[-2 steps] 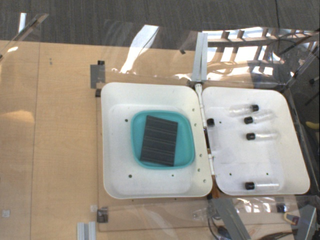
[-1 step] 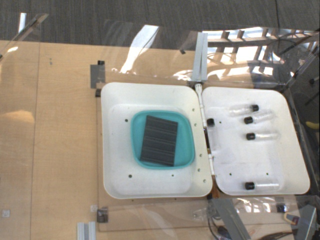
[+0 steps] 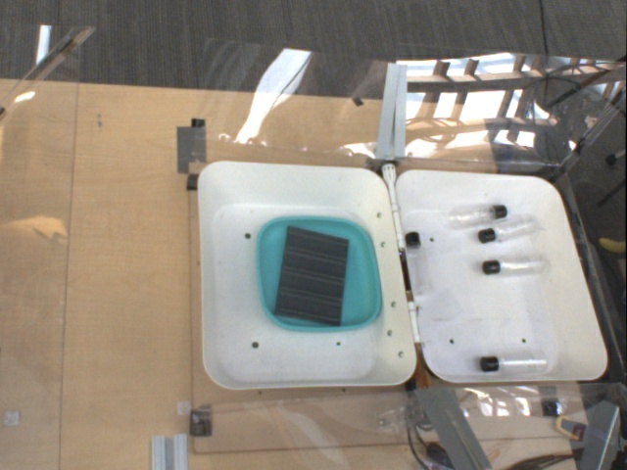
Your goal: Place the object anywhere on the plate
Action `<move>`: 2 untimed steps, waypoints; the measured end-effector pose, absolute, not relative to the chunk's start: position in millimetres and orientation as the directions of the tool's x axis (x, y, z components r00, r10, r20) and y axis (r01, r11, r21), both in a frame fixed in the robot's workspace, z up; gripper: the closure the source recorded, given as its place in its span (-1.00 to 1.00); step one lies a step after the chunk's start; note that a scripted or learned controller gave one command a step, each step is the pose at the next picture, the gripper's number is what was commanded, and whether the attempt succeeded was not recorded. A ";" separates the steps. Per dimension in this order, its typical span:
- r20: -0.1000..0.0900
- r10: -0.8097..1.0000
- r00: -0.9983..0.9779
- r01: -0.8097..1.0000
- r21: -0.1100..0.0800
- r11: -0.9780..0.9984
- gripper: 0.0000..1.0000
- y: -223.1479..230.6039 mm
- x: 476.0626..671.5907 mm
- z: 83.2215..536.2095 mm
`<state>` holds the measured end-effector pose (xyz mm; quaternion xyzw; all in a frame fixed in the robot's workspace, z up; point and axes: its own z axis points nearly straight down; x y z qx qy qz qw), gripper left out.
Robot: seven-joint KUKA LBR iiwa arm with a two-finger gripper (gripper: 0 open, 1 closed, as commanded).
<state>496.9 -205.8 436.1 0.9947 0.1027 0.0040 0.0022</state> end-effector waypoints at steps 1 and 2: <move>0.007 0.204 0.979 0.204 0.005 -0.979 -1.00 -205.7 496.9 436.1; 0.007 0.204 0.979 0.204 0.005 -0.979 -1.00 -205.7 496.9 436.1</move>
